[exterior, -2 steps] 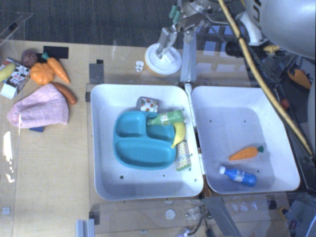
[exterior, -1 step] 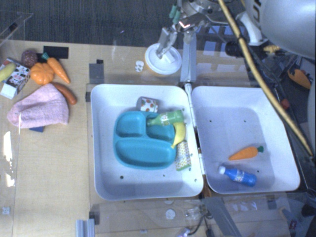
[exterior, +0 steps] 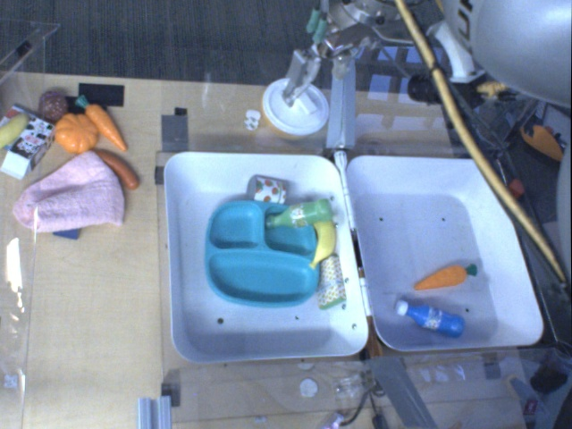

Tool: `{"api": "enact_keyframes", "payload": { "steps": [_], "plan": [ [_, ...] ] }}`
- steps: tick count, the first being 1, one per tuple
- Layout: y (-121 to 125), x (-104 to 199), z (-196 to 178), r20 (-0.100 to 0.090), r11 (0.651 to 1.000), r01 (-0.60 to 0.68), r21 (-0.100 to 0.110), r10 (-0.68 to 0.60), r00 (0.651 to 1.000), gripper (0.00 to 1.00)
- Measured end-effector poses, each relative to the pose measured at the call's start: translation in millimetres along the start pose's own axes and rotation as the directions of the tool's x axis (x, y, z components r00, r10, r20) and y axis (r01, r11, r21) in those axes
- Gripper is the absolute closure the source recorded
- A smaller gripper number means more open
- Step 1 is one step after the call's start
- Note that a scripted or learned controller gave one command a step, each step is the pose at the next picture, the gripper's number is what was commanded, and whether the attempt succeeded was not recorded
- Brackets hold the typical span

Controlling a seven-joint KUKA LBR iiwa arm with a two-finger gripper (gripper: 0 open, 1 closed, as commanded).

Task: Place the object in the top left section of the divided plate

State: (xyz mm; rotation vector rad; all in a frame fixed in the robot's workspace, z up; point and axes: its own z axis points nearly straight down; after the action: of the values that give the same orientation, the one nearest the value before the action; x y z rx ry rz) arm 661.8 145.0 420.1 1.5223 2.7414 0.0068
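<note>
A blue divided plate (exterior: 255, 259) lies in the left bin (exterior: 183, 239), and its top left section (exterior: 234, 226) holds nothing. A green bottle (exterior: 301, 214) lies across the plate's top right corner. A yellow banana (exterior: 323, 241) rests on the plate's right rim. Behind the plate sits a small patterned block (exterior: 267, 189). A spotted sponge (exterior: 332, 282) leans by the plate's lower right. My gripper (exterior: 317, 79) hangs high behind the bins, above the bench's far edge and well away from the plate. Its fingers are spread, with nothing between them.
The right bin (exterior: 500, 239) holds an orange carrot (exterior: 442, 277) and a blue bottle (exterior: 431, 318). A white round dish (exterior: 296, 110) stands behind the left bin. On the bench at left are a pink cloth (exterior: 70, 197), a toy pumpkin (exterior: 75, 133) and carrots.
</note>
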Motion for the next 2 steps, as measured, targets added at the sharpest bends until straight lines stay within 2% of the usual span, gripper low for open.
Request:
{"api": "enact_keyframes", "payload": {
  "steps": [2],
  "plan": [
    [0.0, 0.0, 0.0, 0.0, 1.0, 0.0, 0.0, 0.0, 1.0, 0.0]
  ]
}}
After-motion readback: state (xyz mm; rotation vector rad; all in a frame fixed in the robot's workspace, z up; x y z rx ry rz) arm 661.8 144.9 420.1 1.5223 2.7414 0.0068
